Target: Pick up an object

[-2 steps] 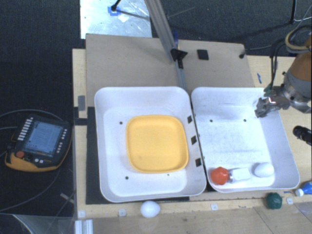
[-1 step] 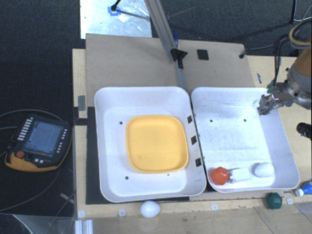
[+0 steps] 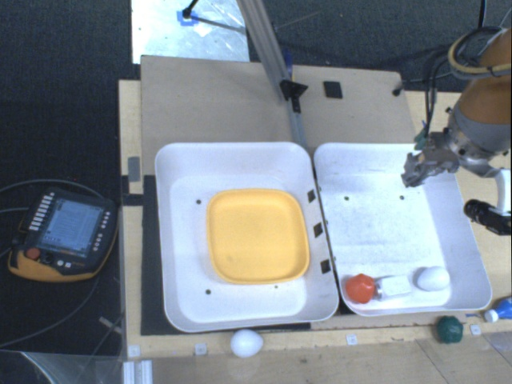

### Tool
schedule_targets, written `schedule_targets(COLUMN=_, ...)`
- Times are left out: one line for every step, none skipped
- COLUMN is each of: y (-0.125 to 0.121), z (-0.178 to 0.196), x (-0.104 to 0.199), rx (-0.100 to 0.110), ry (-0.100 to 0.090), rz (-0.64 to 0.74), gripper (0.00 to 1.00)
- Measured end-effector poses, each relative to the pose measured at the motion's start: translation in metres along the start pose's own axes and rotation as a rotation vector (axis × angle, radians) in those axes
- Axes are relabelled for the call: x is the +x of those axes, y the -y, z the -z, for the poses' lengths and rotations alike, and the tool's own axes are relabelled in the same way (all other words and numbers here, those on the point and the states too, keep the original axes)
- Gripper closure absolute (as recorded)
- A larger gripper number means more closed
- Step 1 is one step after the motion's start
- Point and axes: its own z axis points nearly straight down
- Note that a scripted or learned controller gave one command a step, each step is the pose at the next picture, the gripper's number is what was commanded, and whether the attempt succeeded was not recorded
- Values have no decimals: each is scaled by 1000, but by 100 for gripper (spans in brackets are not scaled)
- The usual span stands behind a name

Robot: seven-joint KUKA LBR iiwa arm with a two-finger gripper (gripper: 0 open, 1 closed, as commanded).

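dark carpet surrounds the tan counter, where a pendant controller lies on the floor at far left. the left bin holds a yellow plate; a white egg sits on the counter just below it. in the right bin, an orange ball, a white block and a white ball line the near edge, well apart from the claw, which hangs over the bin's far right corner, holding nothing; whether it is spread or closed i cannot tell.

yellow plate, white bins (orange ball)
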Motion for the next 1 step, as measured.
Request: schedule_targets(y=5, z=9, x=47, rx=1, ry=0, rz=0, gripper=100)
